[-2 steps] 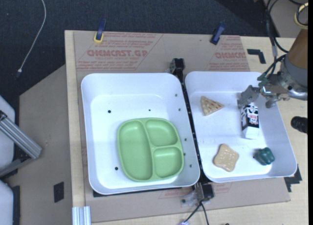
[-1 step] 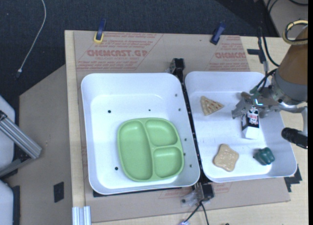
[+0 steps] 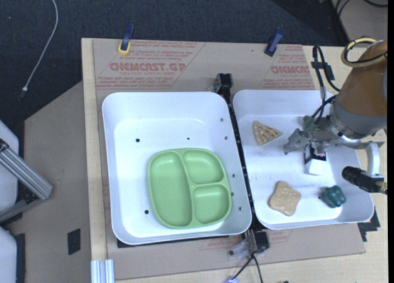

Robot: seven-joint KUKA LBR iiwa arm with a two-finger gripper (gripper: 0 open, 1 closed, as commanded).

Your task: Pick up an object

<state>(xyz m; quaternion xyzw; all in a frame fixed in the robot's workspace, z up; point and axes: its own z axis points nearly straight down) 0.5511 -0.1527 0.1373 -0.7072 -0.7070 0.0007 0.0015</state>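
**Gripper low over the right bin, a small white piece beneath it**

The gripper [image 3: 313,146] hung low in the right bin [image 3: 266,214], grey linkage splayed out to the view's left, dark fingers pointing down toward the bin floor. Whether those fingers stood apart or together could not be told from the slanted view, and nothing was plainly seen between them.

Directly under the fingers, just toward the view's bottom, lay a small white block [image 3: 317,166], boxy and pale against the white floor, hard to read in outline. It looked the likeliest target, being far nearer than anything else; a short straight descent would have met it, though its long axis could not be made out.

Outward from there: a teal lump [image 3: 333,196], rounded and rubbery-looking, sat near the bin's lower right corner. A tan biscuit-like piece [image 3: 284,198], flat with soft lobed edges and a speckled face, lay lower left. A tan triangular wedge [image 3: 265,133], dotted like a cracker, lay to the gripper's left, well apart from it.

The left bin [image 3: 117,171] held a pale green divided plate [image 3: 188,186], smooth plastic with three compartments and rounded corners.
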